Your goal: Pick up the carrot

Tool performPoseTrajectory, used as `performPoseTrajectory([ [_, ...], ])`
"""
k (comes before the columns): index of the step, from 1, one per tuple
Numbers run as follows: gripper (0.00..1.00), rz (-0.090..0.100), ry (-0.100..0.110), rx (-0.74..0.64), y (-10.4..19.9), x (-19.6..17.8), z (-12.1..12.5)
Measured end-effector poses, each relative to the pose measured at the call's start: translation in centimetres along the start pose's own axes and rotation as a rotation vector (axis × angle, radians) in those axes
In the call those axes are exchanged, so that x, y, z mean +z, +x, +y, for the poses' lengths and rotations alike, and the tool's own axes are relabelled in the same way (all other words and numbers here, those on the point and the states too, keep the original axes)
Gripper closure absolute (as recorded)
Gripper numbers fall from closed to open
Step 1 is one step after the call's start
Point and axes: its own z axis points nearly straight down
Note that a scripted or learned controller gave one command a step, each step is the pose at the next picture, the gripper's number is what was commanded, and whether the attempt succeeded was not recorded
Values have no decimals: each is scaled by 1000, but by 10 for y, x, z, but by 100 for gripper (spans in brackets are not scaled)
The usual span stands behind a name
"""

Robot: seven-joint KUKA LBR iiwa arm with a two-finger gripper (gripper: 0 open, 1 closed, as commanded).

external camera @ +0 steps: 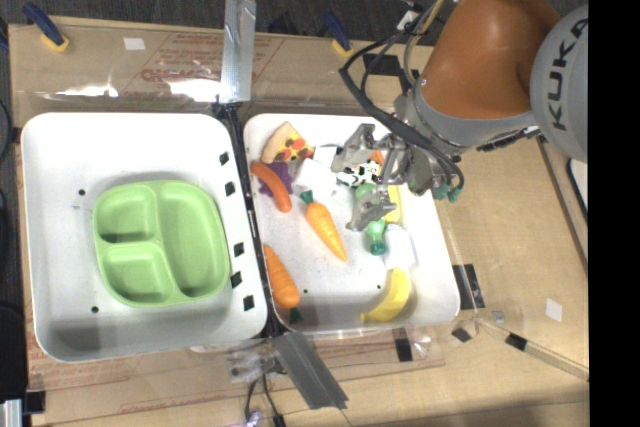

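Observation:
The carrot [326, 227] is orange with a small green top. It lies at a slant in the middle of the right bin [432, 260], its tip toward the front. My gripper [361, 182] hangs over the bin's right half, just right of the carrot's top and apart from it. Its two metal fingers [370, 211] are spread open, and I see no carrot between them. A small black-and-white object [351, 176] lies under the gripper, and a green piece [376, 237] sits just in front of it.
The right bin also holds a pizza slice [288, 145], a red sausage [272, 185] on a purple piece, an orange vegetable [281, 281] by the left wall and a banana [391, 298] at the front. The left bin [50, 155] holds a green divided plate [160, 241].

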Motion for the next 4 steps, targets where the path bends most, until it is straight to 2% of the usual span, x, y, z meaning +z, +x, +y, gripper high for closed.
performPoseTrajectory([
  [1, 0, 6, -4, 46, -18, 178, -29],
  [2, 0, 0, -3, 48, 30, 180, -72],
  [3, 0, 2, -4, 19, 31, 180, -28],
  [4, 100, 1, -3, 11, 30, 170, -27],
])
